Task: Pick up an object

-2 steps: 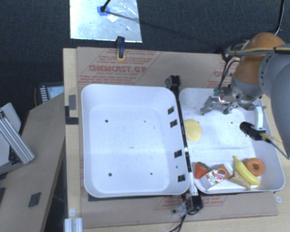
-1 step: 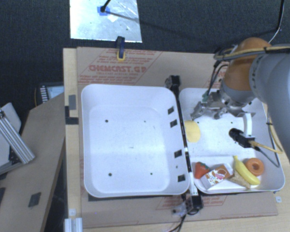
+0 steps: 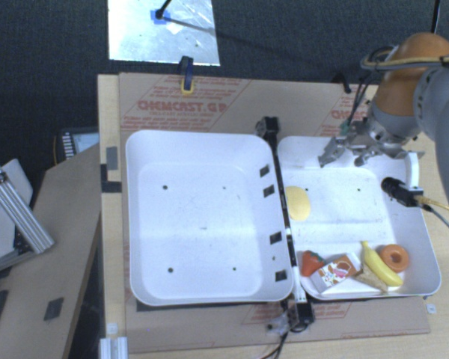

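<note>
The pincer is seen at the upper right of the frame, over the top edge of the right bin, and nothing is held in it; how wide it is cannot be told. The things to be picked are found lower down in that bin: a yellow round piece near the middle wall, and a banana, an orange ring, a red piece and a small packet bunched in the lower right corner. The banana looks like a light, smooth toy that could slip, so it is best taken across its thin middle, while the round piece lies alone and flat and may be hard to get under.

The arm runs off the right edge; the tool's fingers blur together.
</note>
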You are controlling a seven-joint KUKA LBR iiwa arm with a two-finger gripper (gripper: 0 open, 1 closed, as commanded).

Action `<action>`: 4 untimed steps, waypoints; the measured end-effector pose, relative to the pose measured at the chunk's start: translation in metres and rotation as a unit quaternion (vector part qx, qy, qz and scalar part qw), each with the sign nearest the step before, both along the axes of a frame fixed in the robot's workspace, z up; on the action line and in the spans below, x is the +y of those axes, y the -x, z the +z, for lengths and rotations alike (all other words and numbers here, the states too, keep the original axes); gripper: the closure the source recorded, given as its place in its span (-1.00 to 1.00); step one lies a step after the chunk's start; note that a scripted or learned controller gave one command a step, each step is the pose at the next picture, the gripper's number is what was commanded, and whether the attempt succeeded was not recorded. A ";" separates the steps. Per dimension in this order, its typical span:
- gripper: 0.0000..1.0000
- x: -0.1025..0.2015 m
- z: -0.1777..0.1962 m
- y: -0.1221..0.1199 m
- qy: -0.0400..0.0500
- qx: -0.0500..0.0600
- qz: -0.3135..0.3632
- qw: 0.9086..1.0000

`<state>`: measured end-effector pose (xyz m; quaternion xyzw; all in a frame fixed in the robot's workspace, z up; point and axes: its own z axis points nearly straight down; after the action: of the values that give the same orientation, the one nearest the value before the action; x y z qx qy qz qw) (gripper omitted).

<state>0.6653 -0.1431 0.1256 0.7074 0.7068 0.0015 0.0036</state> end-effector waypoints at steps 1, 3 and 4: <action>-1.00 0.002 -0.002 0.001 -0.001 0.002 0.001 1.000; -1.00 0.038 -0.047 0.018 -0.002 0.007 0.001 1.000; -1.00 -0.003 -0.017 -0.004 0.000 0.000 0.000 1.000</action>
<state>0.6694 -0.1457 0.1088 0.7074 0.7068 0.0013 0.0031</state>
